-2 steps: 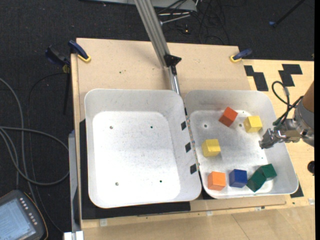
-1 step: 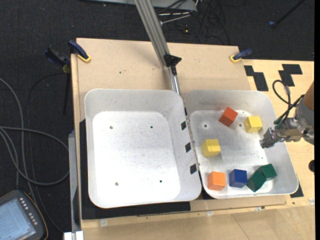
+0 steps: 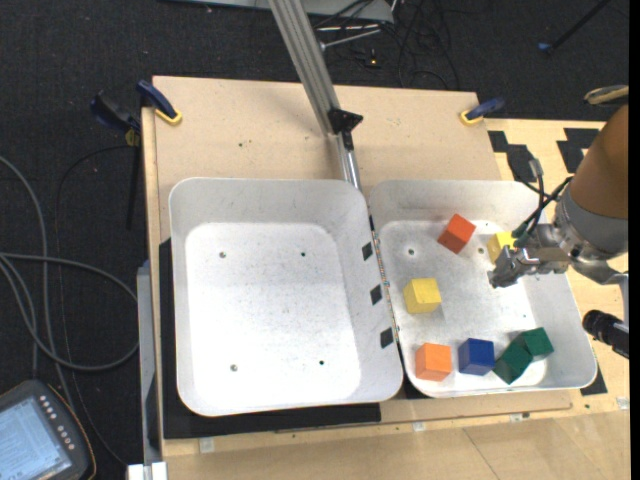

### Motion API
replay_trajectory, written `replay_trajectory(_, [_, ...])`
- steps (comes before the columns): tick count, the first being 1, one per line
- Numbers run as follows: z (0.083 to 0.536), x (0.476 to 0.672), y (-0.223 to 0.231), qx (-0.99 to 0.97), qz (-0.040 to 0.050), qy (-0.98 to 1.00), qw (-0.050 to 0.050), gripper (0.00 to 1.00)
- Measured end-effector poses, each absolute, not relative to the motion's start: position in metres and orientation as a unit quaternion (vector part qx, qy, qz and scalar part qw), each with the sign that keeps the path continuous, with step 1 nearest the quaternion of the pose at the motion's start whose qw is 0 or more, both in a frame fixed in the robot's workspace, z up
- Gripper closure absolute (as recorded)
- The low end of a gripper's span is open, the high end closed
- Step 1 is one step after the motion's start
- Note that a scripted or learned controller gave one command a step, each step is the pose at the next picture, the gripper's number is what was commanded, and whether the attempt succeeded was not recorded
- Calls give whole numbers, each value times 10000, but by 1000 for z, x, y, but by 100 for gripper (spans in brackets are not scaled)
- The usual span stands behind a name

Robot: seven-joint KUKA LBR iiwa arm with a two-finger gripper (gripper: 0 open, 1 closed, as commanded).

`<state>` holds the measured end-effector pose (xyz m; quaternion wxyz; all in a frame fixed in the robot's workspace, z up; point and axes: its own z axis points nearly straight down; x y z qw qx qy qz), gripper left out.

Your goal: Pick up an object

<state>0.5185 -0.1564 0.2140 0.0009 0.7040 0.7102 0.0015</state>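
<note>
Starting along the near rim of the right-hand shallow white bin (image 3: 575, 363), a row of small blocks is sitting quietly: an orange cube (image 3: 433, 360), a blue cube (image 3: 477, 356), and two dark green blocks (image 3: 523, 353) pressing against each other near the corner. A little farther in, a yellow cube (image 3: 422, 295) is standing alone on open floor, well apart from everything. Farther again, the grey two-finger gripper (image 3: 505, 268) is hanging low over the right side of this bin, just beside a small yellow block (image 3: 500, 242) that is peeking out at its far side, largely covered by the wrist hardware. Whether those fingers are apart or together, I cannot tell from this angle, and nothing is visibly sitting between them. Just beyond, a second orange cube (image 3: 457, 233) is lying tilted near the far wall. The left-hand white bin (image 3: 200, 208) is lying beside it across the divide. Now the risks, as I judge them: the gripper is looking offset from that hidden yellow block, so a closing pinch may be catching only an edge and flicking it away, or nudging it into the tilted orange cube. The bin's right wall is close too, crowding any approach.
</note>
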Motion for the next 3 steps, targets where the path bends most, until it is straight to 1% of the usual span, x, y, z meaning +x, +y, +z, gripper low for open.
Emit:
replay_trajectory(1, [222, 522, -112, 7042, 12, 7100, 5, 100])
replay_trajectory(2, [234, 527, -58, 7040, 16, 7101, 8, 100])
replay_trajectory(3, [225, 520, -2, 7039, 2, 7103, -13, 100])
